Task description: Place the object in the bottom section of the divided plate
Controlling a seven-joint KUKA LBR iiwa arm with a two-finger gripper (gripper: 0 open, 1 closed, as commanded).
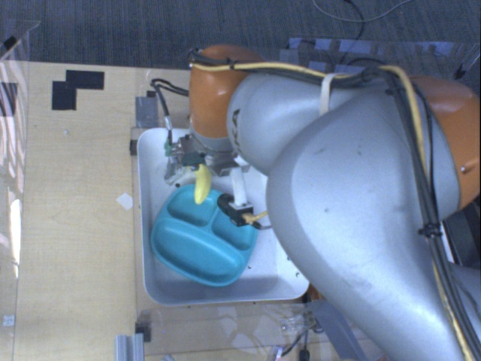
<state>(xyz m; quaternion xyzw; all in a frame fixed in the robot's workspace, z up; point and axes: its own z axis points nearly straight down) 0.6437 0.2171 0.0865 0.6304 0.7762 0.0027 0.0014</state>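
One grey arm [361,201] reaches in from the right and bulks over most of the near right, its orange band [214,89] bent down over the far end of a white bin [225,292]. Whether the gripper [201,173] holds anything, I cannot tell; a yellow object [202,185] hangs just below it, over the far edge of the teal divided plate [199,243]. That plate lies tilted in the bin. Pale wooden bench [68,224] spreads left, with black marks [75,87]; dark carpet [150,13] lies beyond.
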